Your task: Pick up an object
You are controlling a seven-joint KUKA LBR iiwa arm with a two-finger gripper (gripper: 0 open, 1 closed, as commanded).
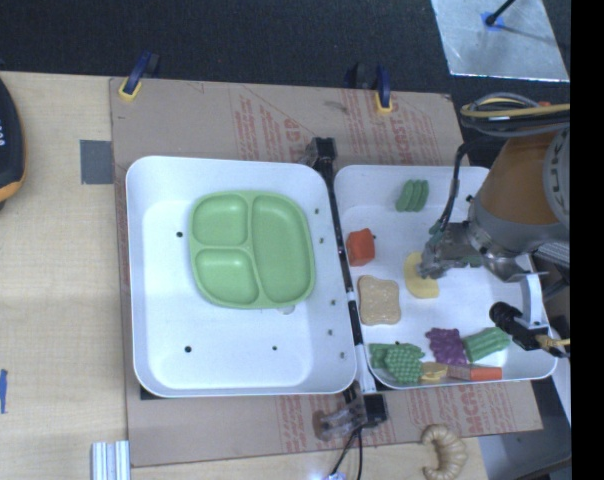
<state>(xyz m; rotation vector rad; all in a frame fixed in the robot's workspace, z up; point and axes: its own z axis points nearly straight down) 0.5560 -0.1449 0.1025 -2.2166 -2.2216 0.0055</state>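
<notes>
Arm (522,193): a grey arm with an orange band is being reached in from the right, over the right bin.

Gripper (434,261): it is being held low in the right bin, right on top of the yellow piece. How its tips are standing cannot be told; they are dark and blurred here.

Yellow piece (420,280): it is being seen lying on the floor of the right bin, partly hidden under the gripper. Whether it is being pinched cannot be told.

Right bin (382,180): toy foods are being kept in it.

Green pickle (412,195): it is being seen near the top of the right bin.

Red block (361,247): it is lying close to the left wall of the right bin.

Toast slice (379,300): it is lying just below the red block.

Green bumpy food (397,361): it is sitting in the bottom corner, near the purple grapes (444,344).

Green stick (485,343): it is lying beside the grapes, above an orange carrot (475,373).

Left bin (162,358): a green plate is being held in it.

Green plate (252,249): it is split into three parts and is sitting in the upper middle of the left bin.
</notes>
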